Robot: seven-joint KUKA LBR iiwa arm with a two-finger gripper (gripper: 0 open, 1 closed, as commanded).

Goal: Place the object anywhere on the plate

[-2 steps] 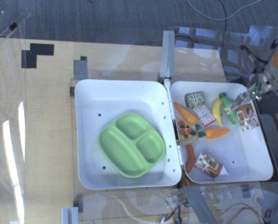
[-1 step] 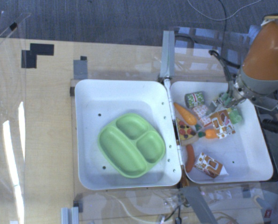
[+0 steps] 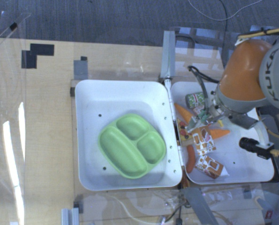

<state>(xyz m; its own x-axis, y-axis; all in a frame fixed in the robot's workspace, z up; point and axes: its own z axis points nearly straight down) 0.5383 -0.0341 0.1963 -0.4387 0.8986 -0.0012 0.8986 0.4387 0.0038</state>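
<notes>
While the grey arm with its orange band (image 3: pixel 242 71) reaches in from the right and leans over the right bin (image 3: pixel 259 170), its claw (image 3: pixel 208 112) sits low over the clutter near that bin's middle, partly hidden under the wrist. Whether the claw is apart, together, or clamped on anything cannot be told from this slanted overhead view.

Directly around the claw lie several small items. A green can (image 3: pixel 194 99) rests just up and left of it. An orange carrot (image 3: pixel 182 112) lies just left, its long axis slanting from upper left to lower right. A second carrot-like piece (image 3: pixel 220 133) lies just below the claw, pointing right. Lower left of that sit a patterned snack packet (image 3: pixel 203 142), a red sausage-shaped item (image 3: pixel 191 157) and a brown patterned box (image 3: pixel 211 166).

Which of these is the object to be moved is not clear; no item is seen lifted.

Farther left, across the divider, the left bin (image 3: pixel 87 125) holds a green three-compartment plate (image 3: pixel 132 146) near its centre. The plate lies well apart from the claw, to its left and slightly lower in the view, so the carrying move would likely run leftward over the bin walls. Both bins rest on a pale wooden worktop (image 3: pixel 36 125).
</notes>
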